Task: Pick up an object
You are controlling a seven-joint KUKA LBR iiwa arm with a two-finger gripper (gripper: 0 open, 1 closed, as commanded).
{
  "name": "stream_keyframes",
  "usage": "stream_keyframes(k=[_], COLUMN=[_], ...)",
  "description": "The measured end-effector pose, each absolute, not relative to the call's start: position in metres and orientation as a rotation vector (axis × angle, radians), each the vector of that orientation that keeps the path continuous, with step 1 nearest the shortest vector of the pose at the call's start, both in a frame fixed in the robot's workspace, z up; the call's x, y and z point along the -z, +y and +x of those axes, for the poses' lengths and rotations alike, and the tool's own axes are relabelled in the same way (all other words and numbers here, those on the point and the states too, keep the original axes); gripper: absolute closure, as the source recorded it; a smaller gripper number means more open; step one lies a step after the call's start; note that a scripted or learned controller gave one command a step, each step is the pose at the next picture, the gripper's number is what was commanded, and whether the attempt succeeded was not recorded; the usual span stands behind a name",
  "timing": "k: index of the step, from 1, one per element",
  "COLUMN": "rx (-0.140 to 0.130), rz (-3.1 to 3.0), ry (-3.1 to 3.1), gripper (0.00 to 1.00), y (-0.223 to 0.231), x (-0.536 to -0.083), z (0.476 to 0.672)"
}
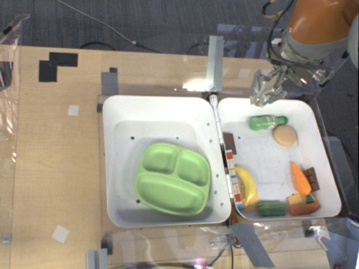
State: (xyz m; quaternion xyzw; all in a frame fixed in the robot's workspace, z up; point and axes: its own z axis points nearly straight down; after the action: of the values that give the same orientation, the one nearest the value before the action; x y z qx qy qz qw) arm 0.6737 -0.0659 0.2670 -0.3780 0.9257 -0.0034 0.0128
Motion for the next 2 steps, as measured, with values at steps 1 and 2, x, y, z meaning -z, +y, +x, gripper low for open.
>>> stream_keyframes(k=[1, 2], rx=[0.014, 0.018], rz=[-1.173, -1.167], ry=[2.874, 2.864], gripper=[1.00, 1.00], y=[-0.065, -0.064], x=[-0.281, -0.295], z=[0.676, 0.678])
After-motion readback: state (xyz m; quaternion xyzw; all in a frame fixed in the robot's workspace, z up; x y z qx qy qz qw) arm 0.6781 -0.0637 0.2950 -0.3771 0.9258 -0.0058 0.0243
